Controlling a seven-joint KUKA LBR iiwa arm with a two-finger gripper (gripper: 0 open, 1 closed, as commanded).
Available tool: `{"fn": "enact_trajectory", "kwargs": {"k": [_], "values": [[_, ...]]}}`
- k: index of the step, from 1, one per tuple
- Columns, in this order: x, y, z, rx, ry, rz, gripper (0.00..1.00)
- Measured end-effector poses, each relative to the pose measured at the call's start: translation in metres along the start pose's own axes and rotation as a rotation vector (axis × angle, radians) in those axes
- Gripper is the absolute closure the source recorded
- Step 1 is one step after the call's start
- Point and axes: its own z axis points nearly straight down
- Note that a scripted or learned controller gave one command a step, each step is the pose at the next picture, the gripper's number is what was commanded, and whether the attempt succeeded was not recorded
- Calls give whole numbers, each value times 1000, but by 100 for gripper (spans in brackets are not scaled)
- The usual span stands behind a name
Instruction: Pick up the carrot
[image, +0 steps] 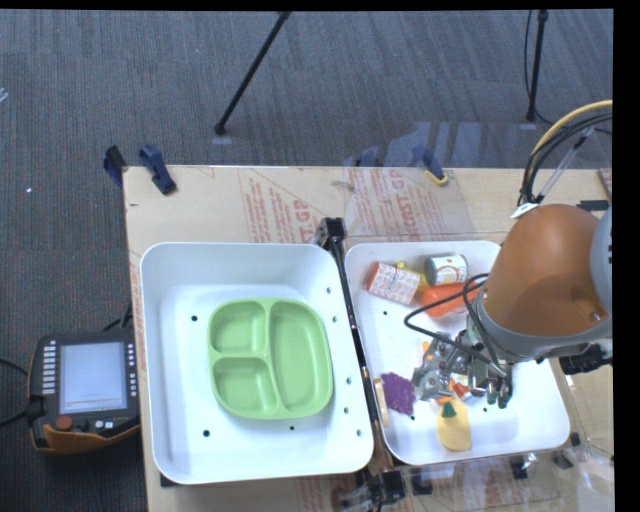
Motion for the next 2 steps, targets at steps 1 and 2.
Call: {"fn": "enact_trajectory", "kwargs": {"k": [1, 2], "values": [[0, -21, 98, 2, 15, 20, 100], [10, 41, -2, -2, -5, -170, 100]]}}
